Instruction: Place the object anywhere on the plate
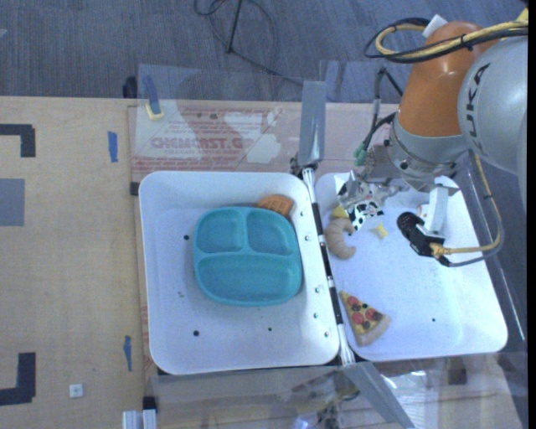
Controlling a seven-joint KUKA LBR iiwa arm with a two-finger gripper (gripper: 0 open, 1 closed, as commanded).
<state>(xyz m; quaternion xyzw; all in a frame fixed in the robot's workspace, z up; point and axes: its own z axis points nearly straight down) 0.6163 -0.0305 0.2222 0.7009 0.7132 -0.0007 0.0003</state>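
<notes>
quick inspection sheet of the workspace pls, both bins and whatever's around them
surface: two white bins side by side, left bin and right bin, on a wooden bench
job's things: teal divided plate in left bin; which object is meant is unclear
clutter: waffle-like piece at the plate's upper right rim; croissant, pizza slice, black-and-white toy, small yellow bit in right bin
grippers: gripper low over right bin's upper left, by the toy
cables: yellow cable over right bin; dark cables on floor
surroundings: blue tape marks on bench
</notes>
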